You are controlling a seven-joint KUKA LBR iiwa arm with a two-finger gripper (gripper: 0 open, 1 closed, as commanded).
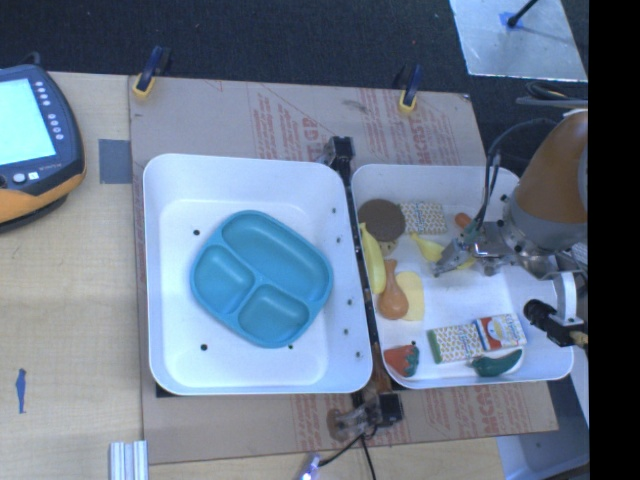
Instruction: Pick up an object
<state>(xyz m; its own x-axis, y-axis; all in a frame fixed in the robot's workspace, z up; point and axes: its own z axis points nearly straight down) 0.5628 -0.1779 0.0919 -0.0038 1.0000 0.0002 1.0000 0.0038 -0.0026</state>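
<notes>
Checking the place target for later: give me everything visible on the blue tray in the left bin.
The blue tray is a rounded-corner, sectioned plate, seemingly smooth plastic, light blue throughout. Raised ridges split it into three compartments: one large across the upper part, two smaller along the lower edge. Nothing lies in any of them. It sits flat on the floor of the left bin, roughly centred, rotated so its corners point diagonally to the bin walls. It touches only the bin floor, clear of all four walls.

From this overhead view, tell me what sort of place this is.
Most likely a robotics lab bench: a robot arm reaches over two white bins, a teach pendant lies at the left, and clamps pin down the board.
</notes>
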